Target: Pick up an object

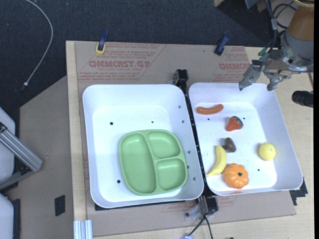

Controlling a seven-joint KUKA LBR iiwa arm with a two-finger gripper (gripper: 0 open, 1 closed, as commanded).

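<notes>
Approach phase: the gripper (259, 79) hangs spread and unladen over the far rim of the right bin (284, 133), nothing between its fingers. I'd say the next move calls for choosing a target and dropping straight onto it. Largest first: the left bin (99, 133), smooth white plastic, carries a matte green divided tray (152, 161) with three compartments. In the right bin sit a ribbed orange pumpkin (236, 175) at the near edge, a curved yellow banana (218, 161) just beside it, a slim sausage (210, 109) nearest the gripper, a red strawberry (234, 123), a round lemon (267, 151), and a small brown lump (229, 144).
</notes>
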